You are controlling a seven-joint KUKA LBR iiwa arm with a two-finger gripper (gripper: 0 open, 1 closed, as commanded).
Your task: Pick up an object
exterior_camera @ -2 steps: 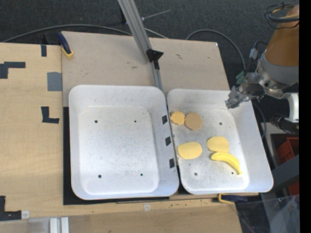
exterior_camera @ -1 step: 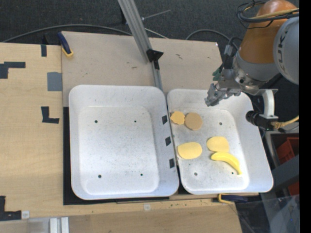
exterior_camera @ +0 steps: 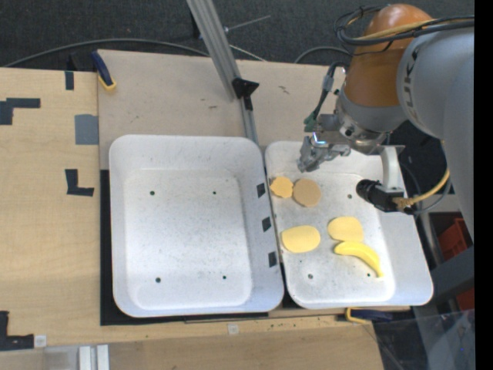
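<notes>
The right bin (exterior_camera: 400,284) holds several flat food-like pieces. A small yellow-orange round piece (exterior_camera: 281,187) lies at its left, touching a tan round disc (exterior_camera: 307,193). Lower down rest a yellow oval piece (exterior_camera: 300,239), another yellow oval (exterior_camera: 345,228) and a yellow banana (exterior_camera: 360,256). My gripper (exterior_camera: 312,159) hangs over the bin's far left part, just above and behind the tan disc. Nothing shows between its fingers.
The left bin (exterior_camera: 185,222) sits beside the right one, with black clips along the seam. A slanted aluminium post (exterior_camera: 219,45) rises behind the bins. A black cable fitting (exterior_camera: 377,193) juts over the right bin's right side.
</notes>
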